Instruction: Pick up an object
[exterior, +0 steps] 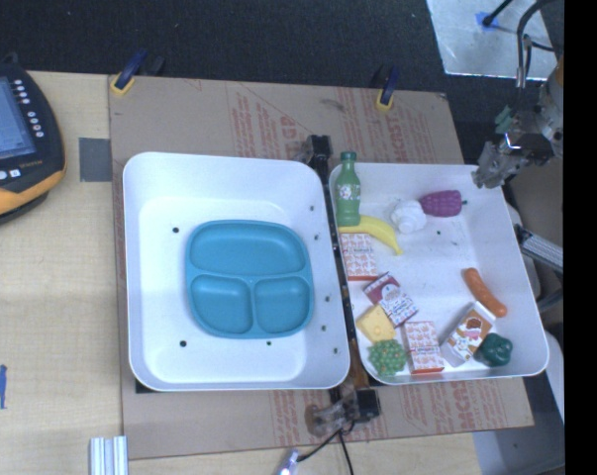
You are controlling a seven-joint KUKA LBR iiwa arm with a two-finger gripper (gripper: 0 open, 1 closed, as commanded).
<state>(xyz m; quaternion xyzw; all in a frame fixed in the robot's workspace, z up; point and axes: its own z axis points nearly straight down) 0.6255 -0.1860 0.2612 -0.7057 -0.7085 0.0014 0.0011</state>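
- Tool [494, 162] hangs over the right bin's [521, 265] far right corner; whether it is spread, I cannot tell.
- Purple toy [441, 203] lies near it, beside a white lump [409, 216].
- Blue tray [248, 276] fills the left bin [149, 265].

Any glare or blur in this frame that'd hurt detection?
Camera view: white left bin looks washed out, its blue tray stays clear; right bin items are small but mostly readable; the gripper at the right edge is soft; dark floor above the bench.
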